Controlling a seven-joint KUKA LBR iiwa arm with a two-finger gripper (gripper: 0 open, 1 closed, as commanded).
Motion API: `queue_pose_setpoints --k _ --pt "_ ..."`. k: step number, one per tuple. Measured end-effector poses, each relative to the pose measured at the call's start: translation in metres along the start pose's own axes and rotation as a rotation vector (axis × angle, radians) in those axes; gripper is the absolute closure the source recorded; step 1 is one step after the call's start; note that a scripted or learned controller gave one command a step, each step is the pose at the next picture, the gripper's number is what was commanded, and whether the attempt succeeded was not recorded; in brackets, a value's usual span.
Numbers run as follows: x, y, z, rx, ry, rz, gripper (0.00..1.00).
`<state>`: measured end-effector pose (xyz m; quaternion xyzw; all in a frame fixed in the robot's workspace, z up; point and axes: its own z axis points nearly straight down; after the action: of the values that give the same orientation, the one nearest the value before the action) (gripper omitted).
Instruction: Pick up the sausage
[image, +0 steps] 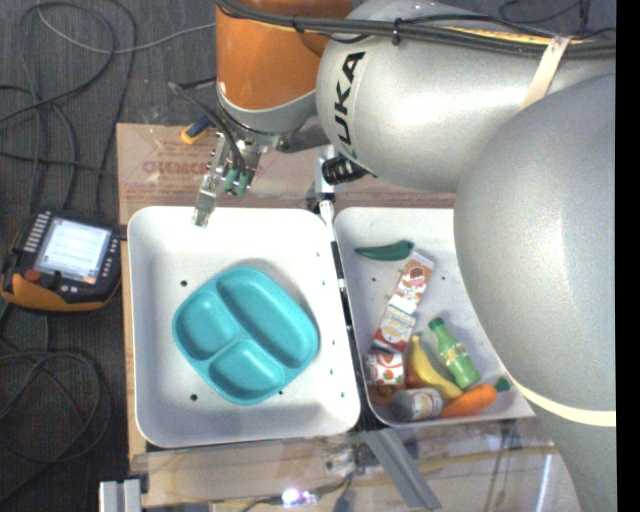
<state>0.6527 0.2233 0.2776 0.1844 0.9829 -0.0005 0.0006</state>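
Over the far left corner of the left bin (140, 400) hangs the gripper (204, 212), pressed together on nothing. A teal plate (246, 333) lies below. In the right bin (350, 225), pepper (384, 250), carton (403, 300), banana (428, 370), bottle (455, 354) and carrot (470, 400) crowd a stubby grey-brown sausage (416, 404) at the near edge, hard to make out. The arm (520, 180) covers the bin's right side.

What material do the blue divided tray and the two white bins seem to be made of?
The blue tray looks like moulded plastic with a smooth, slightly matte finish: even teal colour, rounded compartment walls. The left bin and right bin also look like thin plastic, white and a little glossy, with soft rounded rims, though coated metal cannot be excluded.
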Motion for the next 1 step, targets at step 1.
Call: queue_pose_setpoints --k 1 --pt "-0.0019 0.0116 0.0159 -0.003 -0.001 -0.543 1.00"
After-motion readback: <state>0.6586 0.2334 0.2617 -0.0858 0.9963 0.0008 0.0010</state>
